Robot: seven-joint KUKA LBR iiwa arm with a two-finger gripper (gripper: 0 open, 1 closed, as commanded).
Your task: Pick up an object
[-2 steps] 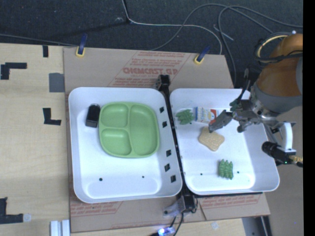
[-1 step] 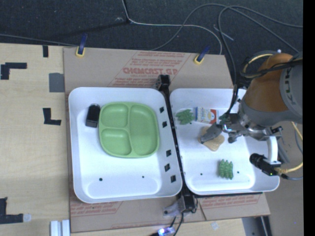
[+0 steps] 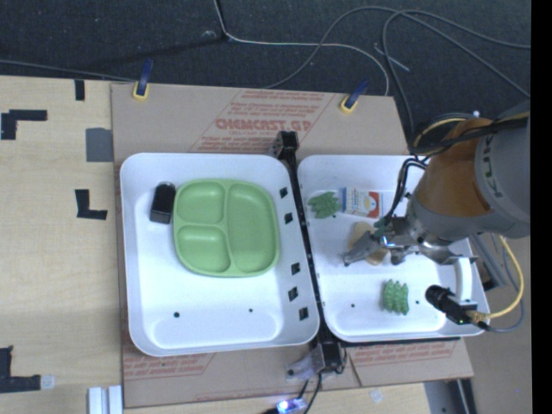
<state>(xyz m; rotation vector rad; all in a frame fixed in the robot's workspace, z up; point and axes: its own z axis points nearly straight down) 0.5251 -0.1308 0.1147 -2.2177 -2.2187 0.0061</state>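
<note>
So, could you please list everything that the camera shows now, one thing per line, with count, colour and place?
bins: two, white, side by side on the bench
divided plate: one, light green, in the left bin
small block: one, black, left bin, at the plate's left edge
leafy toy: one, green, right bin, upper left part
small carton: one, white with orange and blue, right bin, just right of the leafy toy
bumpy toy: one, green, right bin, lower part
cardboard sheet: one, brown with red print, under the bins
clips: two, blue and yellow, on the cardboard's far edge
cables: several, pale, on the dark floor behind
arm: one, grey and orange, from the right
gripper: one, over the right bin's middle
</note>
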